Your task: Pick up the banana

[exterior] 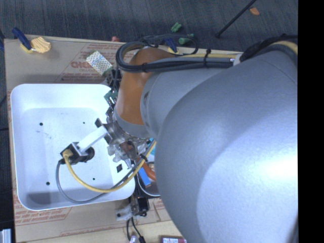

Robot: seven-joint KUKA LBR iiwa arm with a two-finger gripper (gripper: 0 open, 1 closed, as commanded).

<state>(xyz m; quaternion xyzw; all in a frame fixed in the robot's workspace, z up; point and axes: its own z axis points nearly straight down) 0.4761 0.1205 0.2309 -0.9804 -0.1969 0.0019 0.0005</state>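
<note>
My grey arm with its orange band [132, 92] reaches in from the right and covers nearly all of the right bin, hiding what lies in it. The gripper [124, 150] hangs low at the right edge of the left white bin [30, 110], over the seam between the two bins. Its tip is lost in wrist hardware and shadow. A small orange and blue thing [148, 172] peeks out from under the wrist, in the right bin's near-left corner.
The bins stand on a cardboard-covered bench [66, 54]. Behind the left bin lie a yellow lump with a blue clip [39, 45] and a patterned packet [99, 62]. A green bit [175, 27] lies on the dark floor beyond.
</note>
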